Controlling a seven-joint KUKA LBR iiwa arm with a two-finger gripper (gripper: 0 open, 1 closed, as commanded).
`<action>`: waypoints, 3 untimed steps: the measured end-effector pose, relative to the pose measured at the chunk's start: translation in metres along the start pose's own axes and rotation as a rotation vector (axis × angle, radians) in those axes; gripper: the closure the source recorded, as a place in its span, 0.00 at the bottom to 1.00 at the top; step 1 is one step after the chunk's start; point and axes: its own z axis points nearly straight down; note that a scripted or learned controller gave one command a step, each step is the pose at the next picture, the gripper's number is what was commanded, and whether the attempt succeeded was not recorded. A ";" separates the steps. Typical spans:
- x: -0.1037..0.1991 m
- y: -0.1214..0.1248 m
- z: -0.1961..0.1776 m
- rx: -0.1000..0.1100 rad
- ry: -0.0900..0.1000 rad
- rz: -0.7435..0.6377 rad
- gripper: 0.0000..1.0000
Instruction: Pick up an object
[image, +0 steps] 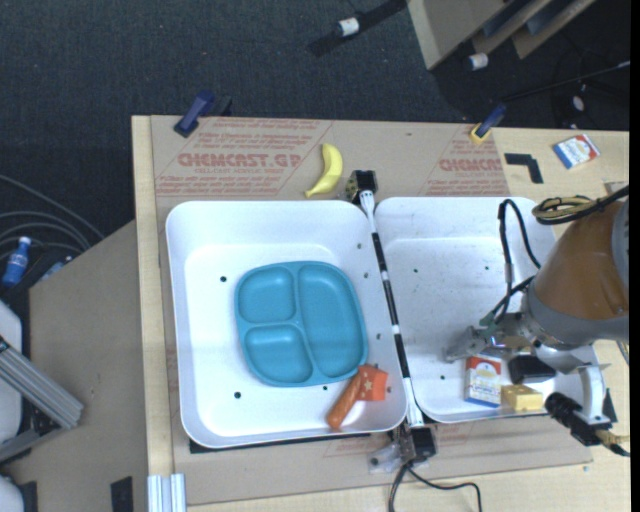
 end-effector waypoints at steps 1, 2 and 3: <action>0.000 0.000 -0.010 -0.002 -0.001 0.002 1.00; 0.000 0.000 -0.010 -0.001 -0.001 0.002 0.00; 0.000 0.000 -0.020 -0.002 -0.001 0.002 1.00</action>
